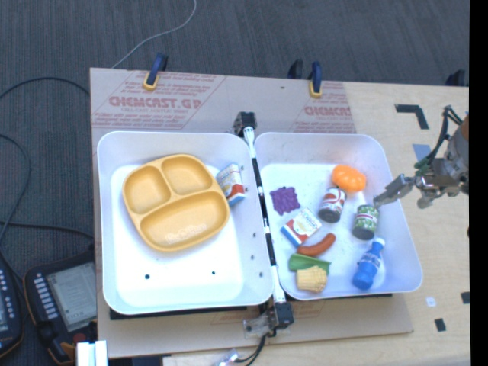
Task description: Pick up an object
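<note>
My gripper [398, 187] hangs over the right rim of the right bin [396, 277], reaching in from the right edge of the camera view. Its tip sits just above and to the right of a green-labelled jar [365, 221]. Also in that bin lie an orange fruit [349, 178], a dark can [332, 204], purple grapes [284, 200], a small box [302, 227], a sausage [316, 244], a corn cob [311, 279] and a blue bottle [368, 265]. I see nothing held.
The left bin [114, 280] holds a yellow divided plate [176, 201] and a small can [231, 183] by its right wall. A ridge [261, 204] separates the bins. Two clamps [314, 78] stand at the board's back edge.
</note>
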Controlling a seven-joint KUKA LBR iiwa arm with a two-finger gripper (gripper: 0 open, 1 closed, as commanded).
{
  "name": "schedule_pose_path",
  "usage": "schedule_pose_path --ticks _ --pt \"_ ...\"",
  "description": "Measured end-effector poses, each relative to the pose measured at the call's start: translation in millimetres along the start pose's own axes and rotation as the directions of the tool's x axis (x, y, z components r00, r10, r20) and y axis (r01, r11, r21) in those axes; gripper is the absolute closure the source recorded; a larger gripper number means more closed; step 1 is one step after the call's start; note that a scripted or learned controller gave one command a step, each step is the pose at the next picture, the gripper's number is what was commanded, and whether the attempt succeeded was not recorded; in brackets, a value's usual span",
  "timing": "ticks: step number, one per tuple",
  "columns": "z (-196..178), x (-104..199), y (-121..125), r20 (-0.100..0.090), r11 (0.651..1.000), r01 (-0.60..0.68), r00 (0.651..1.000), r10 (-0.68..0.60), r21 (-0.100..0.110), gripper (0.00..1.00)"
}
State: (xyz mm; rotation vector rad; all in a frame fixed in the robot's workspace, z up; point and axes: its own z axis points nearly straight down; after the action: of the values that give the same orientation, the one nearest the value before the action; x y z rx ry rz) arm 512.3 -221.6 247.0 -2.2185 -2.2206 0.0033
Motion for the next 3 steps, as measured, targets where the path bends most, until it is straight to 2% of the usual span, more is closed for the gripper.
schedule_pose_path --ticks 1,2,3 --pt "153.5 45.3 15.7 0.000 1.000 0.000 1.000 0.000 0.000 0.00" --pt "160.1 85.0 58.9 0.005 1.000 0.000 1.000 0.000 -0.009 0.00" --pt "150.4 84.5 60.5 0.006 1.000 0.000 1.000 0.000 -0.011 1.00"
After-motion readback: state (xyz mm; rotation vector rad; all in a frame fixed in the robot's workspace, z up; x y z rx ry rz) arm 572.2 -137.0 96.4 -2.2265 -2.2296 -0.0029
